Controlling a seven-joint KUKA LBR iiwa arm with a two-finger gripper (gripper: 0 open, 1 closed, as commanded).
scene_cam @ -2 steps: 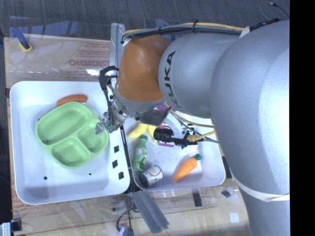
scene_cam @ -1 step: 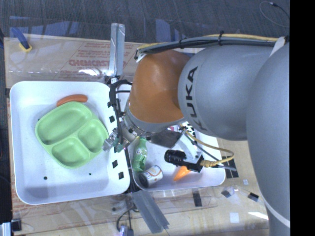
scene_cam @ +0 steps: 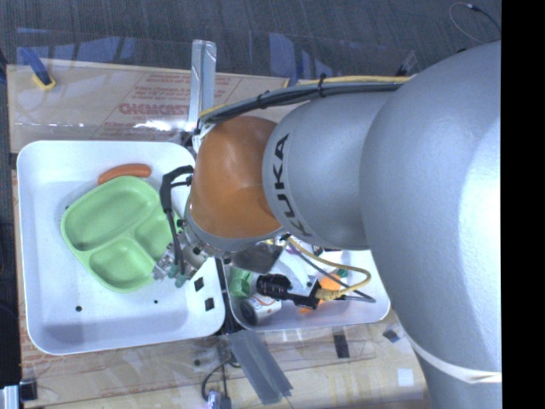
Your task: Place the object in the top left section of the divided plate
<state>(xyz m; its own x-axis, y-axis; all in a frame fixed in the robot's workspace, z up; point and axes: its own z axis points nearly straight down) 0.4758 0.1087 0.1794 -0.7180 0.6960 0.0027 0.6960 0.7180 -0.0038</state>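
The gripper (scene_cam: 173,268) is hovering at the divided plate's (scene_cam: 111,220) right rim, grip unreadable; next, likely shifting toward its top-left section.

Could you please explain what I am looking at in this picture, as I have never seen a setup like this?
This is one picture from a camera fixed overhead, looking down at a slant. The big grey shape with the orange band is a robot arm reaching in from the right. The gripper at its tip is by the right edge of a green divided plate. The plate lies in the left white bin, and an orange sausage-shaped object lies in that bin just behind it. The arm hides most of the right bin, where a small green item can be seen. I cannot tell whether the gripper holds anything.
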